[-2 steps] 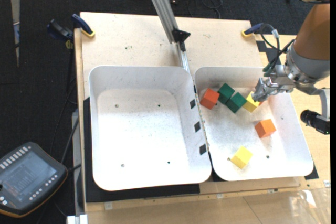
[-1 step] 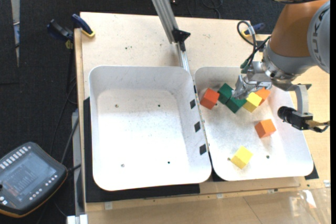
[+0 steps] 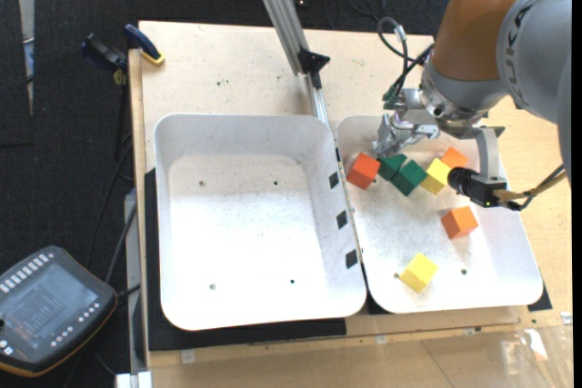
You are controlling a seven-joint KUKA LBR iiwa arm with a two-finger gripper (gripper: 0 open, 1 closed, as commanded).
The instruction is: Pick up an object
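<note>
Green blocks (image 3: 402,172), two touching, sit near far-left part of right bin (image 3: 509,273), orange cube (image 3: 363,170) just beside them toward left wall. Yellow cube (image 3: 436,176) touching green on other side, orange bit (image 3: 454,158) behind it. Gripper (image 3: 393,141) hangs right over green ones, claw state honestly can't tell, too blurry. Another orange cube (image 3: 460,221) mid-bin, yellow cube (image 3: 418,272) near front edge. Left bin (image 3: 182,195) next door. Grey pendant (image 3: 45,309) off bench's front-left corner.

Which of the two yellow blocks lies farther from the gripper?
The yellow block near the right bin's front edge. It sits alone, while the other yellow block touches the green blocks just below the gripper.
</note>
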